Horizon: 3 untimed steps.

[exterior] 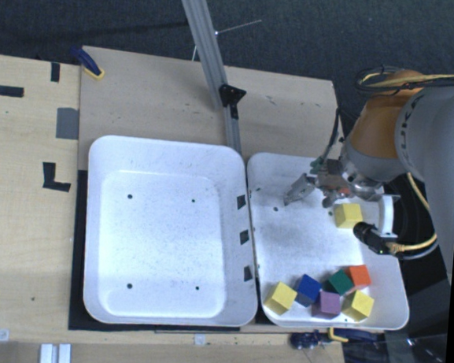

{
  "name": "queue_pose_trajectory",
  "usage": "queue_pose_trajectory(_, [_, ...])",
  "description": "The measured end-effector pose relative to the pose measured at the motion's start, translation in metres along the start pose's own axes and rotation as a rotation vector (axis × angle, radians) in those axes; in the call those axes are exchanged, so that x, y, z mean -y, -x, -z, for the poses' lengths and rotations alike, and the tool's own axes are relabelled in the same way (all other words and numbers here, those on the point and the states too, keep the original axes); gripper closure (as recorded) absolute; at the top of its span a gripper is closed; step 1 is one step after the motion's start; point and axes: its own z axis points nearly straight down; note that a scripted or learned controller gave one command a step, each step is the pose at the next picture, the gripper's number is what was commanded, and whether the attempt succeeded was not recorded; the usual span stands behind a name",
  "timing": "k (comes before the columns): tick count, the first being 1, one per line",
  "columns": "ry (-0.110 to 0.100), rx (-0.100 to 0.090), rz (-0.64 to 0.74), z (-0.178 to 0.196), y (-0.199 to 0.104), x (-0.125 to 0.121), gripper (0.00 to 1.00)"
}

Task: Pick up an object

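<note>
At the near edge of the right-hand white bin [284,245], small cubes sit clustered: a yellow cube [281,298], a blue cube [308,289], a purple cube [329,303], a green cube [339,283], an orange cube [358,275] and another yellow cube [361,305]. Farther back, a lone yellow block [348,215] lies just beside the gripper [313,191], whose grey fingers [295,192] are spread apart with nothing between them. The left-hand white bin [159,234] lies alongside.

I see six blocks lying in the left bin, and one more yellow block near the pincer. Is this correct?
Not quite. In the camera view the blocks lie in the right bin, not the left bin. The other yellow block is indeed near the pincer.
</note>
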Motion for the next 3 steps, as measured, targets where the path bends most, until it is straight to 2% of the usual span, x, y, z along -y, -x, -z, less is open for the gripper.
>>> queue_pose_trajectory(1, [0.002, 0.0, 0.001, -0.046, -0.001, 0.001, 0.0])
queue_pose_trajectory(2, [0.005, -0.002, 0.002, -0.034, -0.002, 0.0, 1.0])
queue_pose_trajectory(3, [0.011, -0.001, 0.0, 0.009, -0.004, 0.002, 1.0])
